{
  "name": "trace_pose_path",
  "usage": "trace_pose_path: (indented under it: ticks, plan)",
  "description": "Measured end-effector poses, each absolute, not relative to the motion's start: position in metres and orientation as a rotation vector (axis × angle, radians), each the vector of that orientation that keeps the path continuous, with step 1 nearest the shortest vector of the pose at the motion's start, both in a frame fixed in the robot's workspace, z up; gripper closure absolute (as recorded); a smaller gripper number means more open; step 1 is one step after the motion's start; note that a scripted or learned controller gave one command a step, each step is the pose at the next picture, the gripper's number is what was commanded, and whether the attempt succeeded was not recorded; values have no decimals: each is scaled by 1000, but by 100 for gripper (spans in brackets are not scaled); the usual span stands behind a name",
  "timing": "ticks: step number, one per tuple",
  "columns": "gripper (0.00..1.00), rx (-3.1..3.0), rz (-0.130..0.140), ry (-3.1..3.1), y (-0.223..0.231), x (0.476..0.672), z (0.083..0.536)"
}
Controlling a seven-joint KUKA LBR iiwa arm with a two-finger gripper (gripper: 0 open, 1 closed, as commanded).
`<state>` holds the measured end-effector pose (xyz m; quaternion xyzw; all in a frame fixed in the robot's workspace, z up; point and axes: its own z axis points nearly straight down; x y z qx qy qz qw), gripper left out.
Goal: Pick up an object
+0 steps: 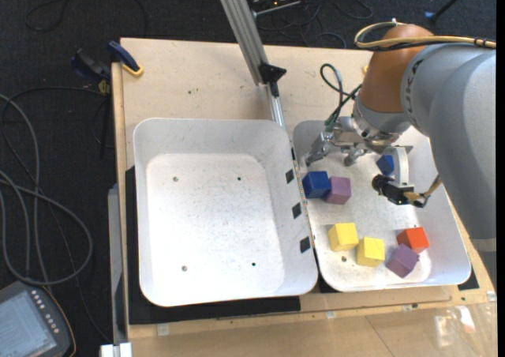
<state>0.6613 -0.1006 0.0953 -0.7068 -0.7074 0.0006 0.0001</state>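
My gripper [332, 156] hangs over the back of the right bin [442, 268], its fingers spread open with nothing between them. Just below and in front of it, a blue block [316, 184] and a purple block [338, 189] sit side by side, touching. A second small blue block [385, 164] lies to the gripper's right, partly hidden by the wrist. Toward the bin's front are two yellow blocks [342, 235] [371, 251], an orange block [412, 238] and another purple block [403, 260].
The left bin [158, 142] adjoins the right one. A slanted metal rod [245, 24] reaches down to the gap between the bins at the back. Black cables [398, 189] trail from the wrist over the right bin. The arm's grey body covers the right side.
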Motion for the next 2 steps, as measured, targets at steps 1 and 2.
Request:
trace_pose_path:
  ticks: [1, 2]
  plan:
    - [100, -2223, -1, -2223, -101, 662, 106]
    - [100, -2226, -6, -2225, -107, 666, 152]
